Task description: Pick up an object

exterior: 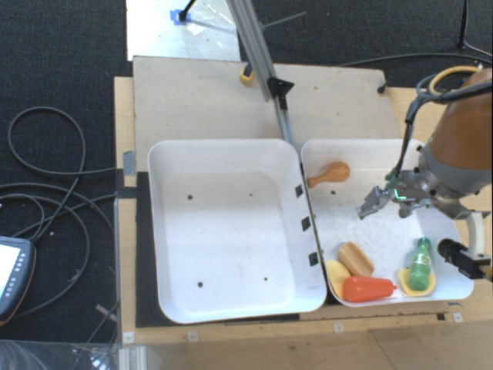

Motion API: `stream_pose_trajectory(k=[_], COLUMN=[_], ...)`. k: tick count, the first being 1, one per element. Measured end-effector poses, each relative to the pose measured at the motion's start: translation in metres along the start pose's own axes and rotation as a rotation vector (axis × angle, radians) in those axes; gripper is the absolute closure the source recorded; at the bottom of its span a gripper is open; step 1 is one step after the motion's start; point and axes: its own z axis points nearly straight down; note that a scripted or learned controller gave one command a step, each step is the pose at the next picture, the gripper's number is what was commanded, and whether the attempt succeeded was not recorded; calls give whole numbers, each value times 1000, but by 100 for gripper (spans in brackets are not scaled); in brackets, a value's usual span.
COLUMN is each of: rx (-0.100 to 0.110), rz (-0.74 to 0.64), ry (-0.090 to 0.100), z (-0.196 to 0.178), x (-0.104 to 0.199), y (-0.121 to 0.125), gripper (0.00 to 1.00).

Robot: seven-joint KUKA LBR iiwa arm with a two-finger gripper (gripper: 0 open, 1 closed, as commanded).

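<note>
A wooden bench (331,102) stands on dark carpet strewn with cables, and it bears two shallow white bins side by side. The right bin (362,154) holds every candidate for the pick; nothing is lifted yet, so the whole grasp remains to be done.

Nearest the gripper (375,203) is a tan wooden pear-shaped piece (330,174), lying on its side near the bin's far-left corner, its narrow stem pointing at the divider. The gripper hovers just beside it, toward the bin's middle, with nothing between its fingers; they look slightly parted, though at this scale I would not swear to it.

Along the near edge lie a bread roll (356,258), a yellow piece (337,274), an orange carrot-like toy (368,288) and a green bottle (420,265) on a yellow thing.

The left bin (166,164) sits against the divider.
</note>
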Motion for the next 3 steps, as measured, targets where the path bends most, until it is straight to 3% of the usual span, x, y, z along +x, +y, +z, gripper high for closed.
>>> stream_pose_trajectory(k=[1,2,3], rx=[-4,2,1], rz=[3,6,5], ry=[0,0,0], z=[-2,53,110], x=[0,-6,-10], y=[1,-7,0], gripper=[0,0,0])
